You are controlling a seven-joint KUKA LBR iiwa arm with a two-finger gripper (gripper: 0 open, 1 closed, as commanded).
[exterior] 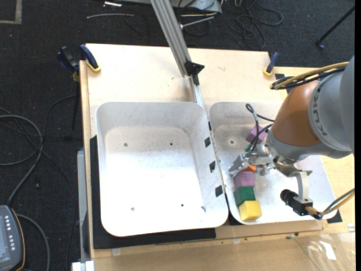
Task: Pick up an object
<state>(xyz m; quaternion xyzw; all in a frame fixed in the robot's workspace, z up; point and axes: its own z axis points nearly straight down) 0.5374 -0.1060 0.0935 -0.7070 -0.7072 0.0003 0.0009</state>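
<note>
At the frame's right, the arm (333, 114) is smooth grey with a rounded orange band; yellow-and-black cables (299, 78) run along it.

- No text, label, brand, number or sign can be read anywhere in the camera view.
- The device at the lower left corner (8, 241) has rows of small buttons, too small to make out any marking.
- The two white bins (152, 168) carry only dark specks and black tabs along their shared edge, with no lettering.
</note>
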